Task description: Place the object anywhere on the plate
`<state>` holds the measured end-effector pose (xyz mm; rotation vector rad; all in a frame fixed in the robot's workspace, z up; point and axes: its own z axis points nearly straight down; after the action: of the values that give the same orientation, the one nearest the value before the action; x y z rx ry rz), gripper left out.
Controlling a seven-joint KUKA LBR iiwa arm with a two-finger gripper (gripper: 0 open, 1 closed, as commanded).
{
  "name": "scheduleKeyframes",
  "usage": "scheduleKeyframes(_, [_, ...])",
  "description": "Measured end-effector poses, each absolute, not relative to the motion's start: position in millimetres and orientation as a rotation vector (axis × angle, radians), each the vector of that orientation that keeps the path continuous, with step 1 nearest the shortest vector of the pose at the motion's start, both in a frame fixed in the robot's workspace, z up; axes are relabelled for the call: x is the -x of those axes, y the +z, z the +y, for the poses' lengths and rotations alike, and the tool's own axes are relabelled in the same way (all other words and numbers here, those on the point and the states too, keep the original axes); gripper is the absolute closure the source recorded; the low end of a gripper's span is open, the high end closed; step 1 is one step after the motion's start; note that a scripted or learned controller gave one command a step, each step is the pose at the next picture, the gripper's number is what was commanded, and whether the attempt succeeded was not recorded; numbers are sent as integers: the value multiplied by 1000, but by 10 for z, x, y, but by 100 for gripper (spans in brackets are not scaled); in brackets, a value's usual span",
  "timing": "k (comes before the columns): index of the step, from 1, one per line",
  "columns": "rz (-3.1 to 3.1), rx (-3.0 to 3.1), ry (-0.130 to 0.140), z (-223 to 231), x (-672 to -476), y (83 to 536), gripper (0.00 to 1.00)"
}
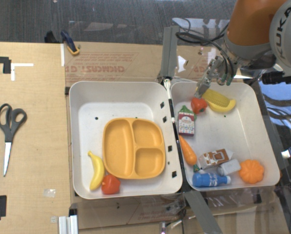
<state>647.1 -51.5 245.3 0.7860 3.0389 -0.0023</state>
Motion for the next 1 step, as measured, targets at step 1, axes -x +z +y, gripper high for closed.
scheduleKeyframes(1, [3031,-826,0,172,-6113,1915,100])
